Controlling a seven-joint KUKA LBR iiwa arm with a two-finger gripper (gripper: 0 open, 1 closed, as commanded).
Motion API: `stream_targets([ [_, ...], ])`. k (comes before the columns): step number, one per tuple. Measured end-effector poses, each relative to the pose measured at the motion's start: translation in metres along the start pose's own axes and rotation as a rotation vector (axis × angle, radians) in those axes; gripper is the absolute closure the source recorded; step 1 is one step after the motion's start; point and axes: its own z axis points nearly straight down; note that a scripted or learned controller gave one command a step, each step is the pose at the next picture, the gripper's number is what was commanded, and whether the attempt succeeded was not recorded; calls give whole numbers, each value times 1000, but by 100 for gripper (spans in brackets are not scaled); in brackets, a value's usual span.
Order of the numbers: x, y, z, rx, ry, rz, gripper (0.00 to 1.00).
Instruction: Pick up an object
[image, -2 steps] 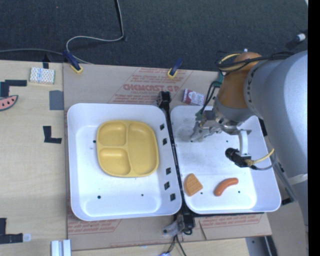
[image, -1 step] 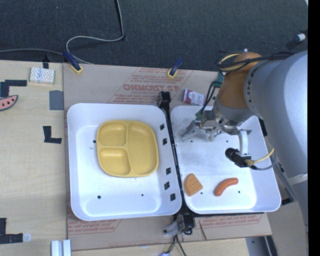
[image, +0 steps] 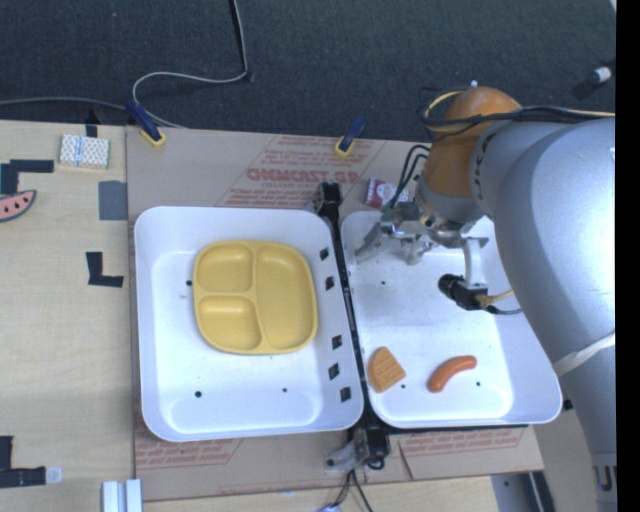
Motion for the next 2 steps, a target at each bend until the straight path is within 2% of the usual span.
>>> stream_targets([
  [2, 0, 0, 0, 1, -3, 2, 0],
])
